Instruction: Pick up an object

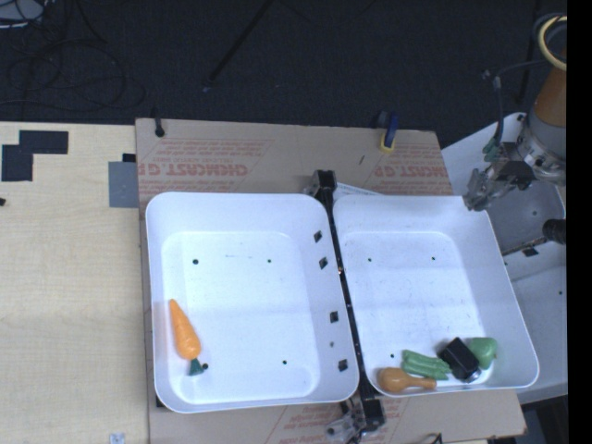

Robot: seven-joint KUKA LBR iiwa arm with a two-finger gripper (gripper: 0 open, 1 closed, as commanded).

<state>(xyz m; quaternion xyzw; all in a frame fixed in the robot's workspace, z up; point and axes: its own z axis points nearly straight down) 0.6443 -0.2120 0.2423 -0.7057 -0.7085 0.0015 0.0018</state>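
An orange carrot (184,331) with a dark green stub lies near the front left corner of the left bin (231,215). In the right bin (416,220), at the front right corner, sit a green pod-like piece (425,364), a small black block (459,358), a green rounded piece (483,348) and an orange-tan pear-shaped piece (404,380), all close together. My gripper (485,189) hangs at the right edge of the view, beyond the far right corner of the right bin, well away from every object. Nothing shows between its fingers.
Both bins rest on a brown cardboard sheet (277,160). A black divider strip (335,285) runs between the bins. A blue-and-yellow clamp (389,131) stands at the cardboard's far edge. Pale wooden bench top (65,285) lies to the left.
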